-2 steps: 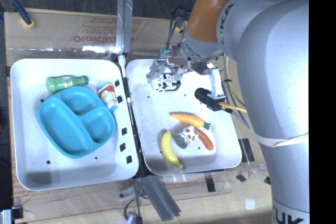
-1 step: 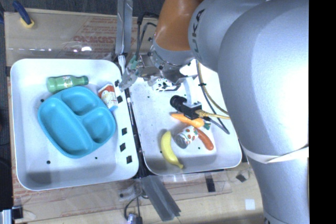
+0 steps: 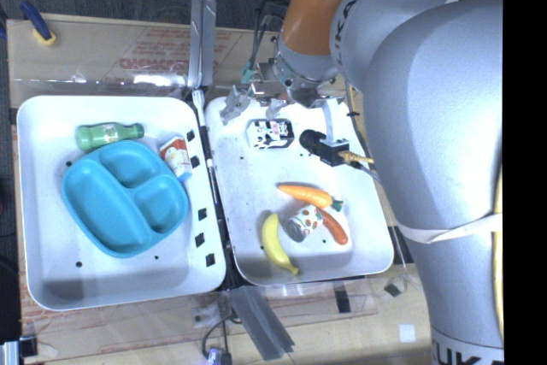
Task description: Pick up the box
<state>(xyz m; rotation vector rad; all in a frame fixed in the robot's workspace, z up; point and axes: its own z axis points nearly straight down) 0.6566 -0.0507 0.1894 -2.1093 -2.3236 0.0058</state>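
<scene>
At the far end of the right bin, the gripper hangs with its two pale fingers spread apart and nothing between them. Just in front of it, close to the bin's far wall, lies the box, a small flat pack with a black-and-white pattern, which I take to be the task's thing. It lies by itself on bare white floor.

The step in hand looks like lining up for the grasp. To do it well, the gripper should be centred over the box, not over the wall side of it, and turned so the fingers close across the shorter span. It should then descend straight, with one finger clear on each side. The far wall is close, so the finger on that side has little room.

Farther down the bin, well apart from the box, are a carrot, a banana and a small patterned cup; none should interfere. The left bin holds a blue divided plate, a green bottle and a small red-and-white carton
</scene>
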